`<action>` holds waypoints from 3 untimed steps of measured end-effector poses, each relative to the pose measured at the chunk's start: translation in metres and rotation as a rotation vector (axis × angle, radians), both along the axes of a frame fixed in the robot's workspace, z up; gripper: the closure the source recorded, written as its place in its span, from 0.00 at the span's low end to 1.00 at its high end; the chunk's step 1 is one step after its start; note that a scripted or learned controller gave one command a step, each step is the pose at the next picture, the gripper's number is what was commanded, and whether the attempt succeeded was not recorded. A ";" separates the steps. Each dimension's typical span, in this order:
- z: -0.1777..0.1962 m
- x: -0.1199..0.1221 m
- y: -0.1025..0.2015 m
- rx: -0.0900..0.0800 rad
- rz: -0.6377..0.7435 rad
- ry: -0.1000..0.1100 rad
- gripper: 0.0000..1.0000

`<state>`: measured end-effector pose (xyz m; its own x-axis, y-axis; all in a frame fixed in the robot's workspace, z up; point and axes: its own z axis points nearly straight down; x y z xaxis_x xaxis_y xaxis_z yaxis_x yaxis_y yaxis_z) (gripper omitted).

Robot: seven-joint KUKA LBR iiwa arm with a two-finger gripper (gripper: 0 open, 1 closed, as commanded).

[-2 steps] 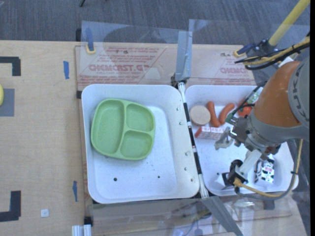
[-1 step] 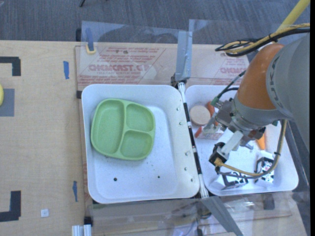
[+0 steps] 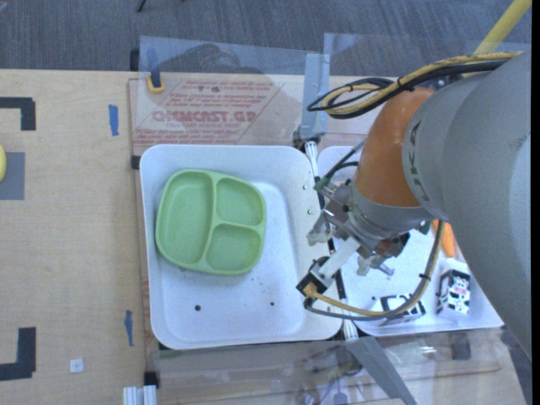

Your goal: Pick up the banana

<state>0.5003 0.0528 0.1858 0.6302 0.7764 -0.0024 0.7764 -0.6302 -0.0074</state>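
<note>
Looking down on the bench (image 3: 67, 251) from the one camera, two shallow white bins are seen side by side. The left bin (image 3: 287, 310) holds a green divided plate (image 3: 211, 222), which lies toward the bin's far left part with its three compartments facing up; a few dark specks are scattered on the white floor nearer the camera. Beyond the left bin a clear sheet with red lettering (image 3: 207, 112) is laid flat, and strips of blue tape (image 3: 113, 120) are stuck to the wooden surface at the left.

The right bin (image 3: 481, 315) is largely covered by the grey arm (image 3: 472, 159) with its orange band (image 3: 392, 154), which reaches in from the right and blocks most of the bin floor. Black and yellow cables (image 3: 371, 95) are looped over the wrist. The gripper (image 3: 342, 256) is lowered over the left part of the right bin, close to the wall shared by the two bins. Whether it is open or closed cannot be told, since the wrist hides it from above.

A small black-and-white object (image 3: 456, 294) lies at the right of that bin, and a sliver of orange (image 3: 448, 241) is seen just beyond it. The banana cannot be made out; its place relative to the gripper cannot be told.
</note>
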 end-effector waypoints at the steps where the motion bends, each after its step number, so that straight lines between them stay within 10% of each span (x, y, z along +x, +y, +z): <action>1: -0.031 -0.023 0.109 -0.002 -0.003 0.001 0.00; 2: -0.095 -0.014 0.165 -0.007 -0.027 -0.025 0.00; 3: -0.084 -0.012 0.166 -0.003 -0.027 -0.032 1.00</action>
<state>0.4887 0.2189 0.1021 0.6510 0.7589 0.0158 0.7587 -0.6512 0.0190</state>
